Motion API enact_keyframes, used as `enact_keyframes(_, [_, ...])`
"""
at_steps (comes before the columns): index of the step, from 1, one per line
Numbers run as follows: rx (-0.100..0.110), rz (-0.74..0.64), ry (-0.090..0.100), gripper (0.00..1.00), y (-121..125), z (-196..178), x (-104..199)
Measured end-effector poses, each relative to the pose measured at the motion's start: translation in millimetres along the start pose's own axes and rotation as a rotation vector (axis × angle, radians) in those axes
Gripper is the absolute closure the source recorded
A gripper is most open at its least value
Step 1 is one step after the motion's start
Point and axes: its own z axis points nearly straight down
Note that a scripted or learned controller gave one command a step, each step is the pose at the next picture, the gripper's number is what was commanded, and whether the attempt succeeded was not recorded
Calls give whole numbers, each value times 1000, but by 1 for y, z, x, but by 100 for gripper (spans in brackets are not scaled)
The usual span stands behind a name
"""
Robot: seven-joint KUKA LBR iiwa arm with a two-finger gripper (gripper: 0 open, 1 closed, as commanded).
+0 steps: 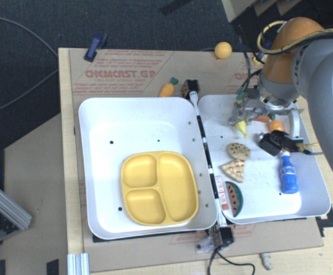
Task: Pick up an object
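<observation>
In the left bin (106, 125), a yellow divided plate (159, 187) is seen lying flat toward the front. It is judged light and stiff, but broad and low, so only its rim could be pinched, and it is well apart from the claw. In the right bin (261, 199), small toy foods are scattered. A watermelon slice (232, 198) lies against the left wall near the front, a pale wedge (234, 169) sits just behind it, and a speckled cookie (238, 150) lies behind that. All three lie flat and thin and are judged awkward to get under. The likeliest target, a small yellow piece (242, 128), is found toward the back of this bin, directly under the gripper (243, 114) and touching it or nearly so. Whether it is held cannot be told, nor whether the claw is apart or together. The piece is judged to be light, rigid moulded plastic, smooth and rather slippery, and not fragile, and it would best be taken across its narrow middle. A small orange piece (275, 125) lies near it on the right, close enough to be knocked. Further right, a blue bottle (288, 175) lies on its side; it is rounded and is judged likely to roll unless it is taken across its body. The bin floor is smooth, hard and white, so sliding is to be expected. Room around the yellow piece is open to the left and front and tighter to the right.
</observation>
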Motion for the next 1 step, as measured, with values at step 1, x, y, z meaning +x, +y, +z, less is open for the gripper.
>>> enact_keyframes(1, [-20, -2, -2, 100, -80, -91, 70])
